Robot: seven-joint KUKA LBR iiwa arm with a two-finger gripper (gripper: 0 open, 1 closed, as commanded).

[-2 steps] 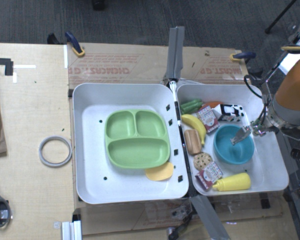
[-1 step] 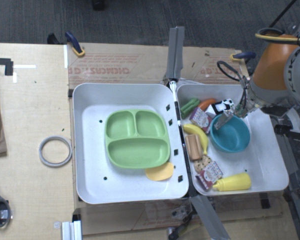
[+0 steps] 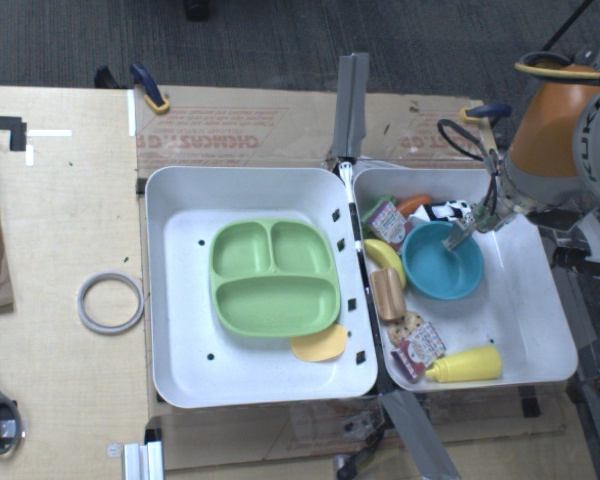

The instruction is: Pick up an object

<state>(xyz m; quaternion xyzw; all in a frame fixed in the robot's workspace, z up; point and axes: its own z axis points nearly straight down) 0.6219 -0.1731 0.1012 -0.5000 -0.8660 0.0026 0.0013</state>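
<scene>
Your arm (image 3: 560,128) reaches in from the right, and its hand (image 3: 462,236) hangs over the right bin (image 3: 540,313), with its tip at the far rim of the blue bowl (image 3: 442,260). You cannot tell from this view whether the hand is open or closed; nothing can be seen gripped in it.

The task names no one object, so you may take your pick. The right bin holds most of them: the bowl in the middle, a banana (image 3: 384,258) touching its left side, a wooden block (image 3: 387,293) just below the banana, a yellow bottle (image 3: 466,365) lying on its side near the front wall, a snack packet (image 3: 416,348) beside the bottle, and a green packet (image 3: 385,216) and an orange thing (image 3: 414,205) at the back. The left bin (image 3: 170,298) holds a green divided plate (image 3: 274,277) with a yellow disc (image 3: 319,344) tucked under its front edge.

By the look of it you are at the reach-and-descend step, with the bowl as the likely target. Nothing is lifted yet. The next move calls for setting one finger inside the bowl's rim and one outside, then closing and raising straight up. A thin rim is easy to miss, and the bowl may tip or slide against the banana, so watch that it truly comes up.
</scene>
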